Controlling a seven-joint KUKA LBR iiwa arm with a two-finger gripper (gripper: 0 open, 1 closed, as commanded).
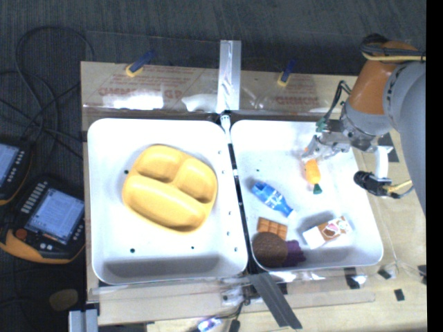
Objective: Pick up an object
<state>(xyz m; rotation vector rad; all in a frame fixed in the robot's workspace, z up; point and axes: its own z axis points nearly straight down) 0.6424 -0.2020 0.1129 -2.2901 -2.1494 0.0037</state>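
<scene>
My gripper point(320, 148) hangs over the back right part of the right bin point(360, 254). Just in front of it lies a small orange carrot point(313, 172) with a green end, its top touching or nearly touching the gripper's tip. A blue and white packet point(271, 198) lies near the bin's middle. Along the front sit a brown waffle piece point(271, 227), a dark brown round cake point(268, 248) with a purple thing point(295, 252) beside it, and a white carton point(327, 231) with a red picture.
The left bin point(111, 254) holds a large yellow bread-shaped object point(169, 186). A metal divider point(229, 75) stands between the bins at the back. The grey arm with its orange band point(370, 88) comes in from the right. Cables and a pendant point(48, 216) lie left of the bench.
</scene>
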